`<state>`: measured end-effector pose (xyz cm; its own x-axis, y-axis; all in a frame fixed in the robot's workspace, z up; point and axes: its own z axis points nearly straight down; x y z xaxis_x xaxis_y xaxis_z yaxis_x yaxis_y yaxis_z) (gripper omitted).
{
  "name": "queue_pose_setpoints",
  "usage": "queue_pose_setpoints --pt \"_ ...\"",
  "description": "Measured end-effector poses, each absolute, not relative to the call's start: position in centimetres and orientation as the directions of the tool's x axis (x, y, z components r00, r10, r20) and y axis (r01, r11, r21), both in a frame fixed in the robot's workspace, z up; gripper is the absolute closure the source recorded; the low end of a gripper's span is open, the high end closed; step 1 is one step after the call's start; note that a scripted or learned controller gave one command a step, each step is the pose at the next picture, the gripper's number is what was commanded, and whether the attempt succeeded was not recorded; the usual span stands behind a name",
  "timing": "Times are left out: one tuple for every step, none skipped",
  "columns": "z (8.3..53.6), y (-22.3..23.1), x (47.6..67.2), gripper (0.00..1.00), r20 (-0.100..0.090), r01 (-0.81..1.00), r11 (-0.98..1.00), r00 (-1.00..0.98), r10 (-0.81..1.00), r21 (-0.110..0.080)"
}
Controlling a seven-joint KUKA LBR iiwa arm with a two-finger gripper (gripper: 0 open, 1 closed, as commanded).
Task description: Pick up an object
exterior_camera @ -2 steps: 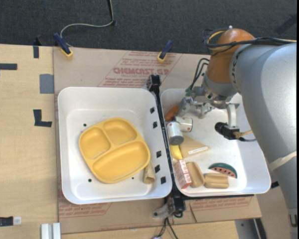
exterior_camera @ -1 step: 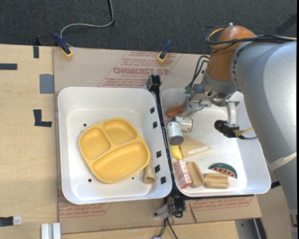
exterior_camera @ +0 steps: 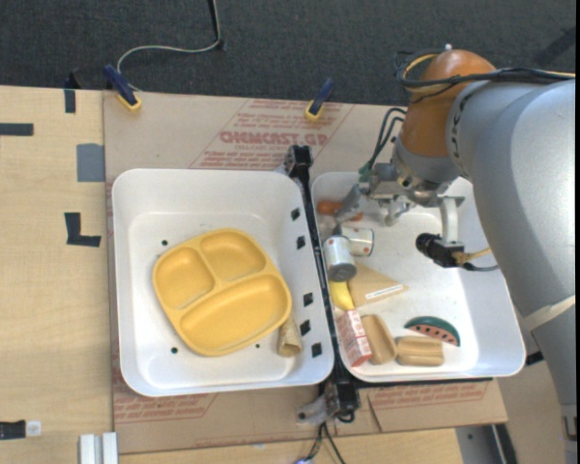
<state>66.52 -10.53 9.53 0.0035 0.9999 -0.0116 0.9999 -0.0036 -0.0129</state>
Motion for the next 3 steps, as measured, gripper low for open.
queue_pose_setpoints --pt "8.6 -12.5 66.8 0.0 0.0 1.0 0.002 -0.002 1.0 -0.003" --pt "9.5 -12.5 66.7 1.0 -0.001 1.0 0.004 -0.004 1.0 -0.009" --pt "18.5 -5.6 66.9 1.0 0.001 1.0 0.003 -0.003 1.0 0.002"
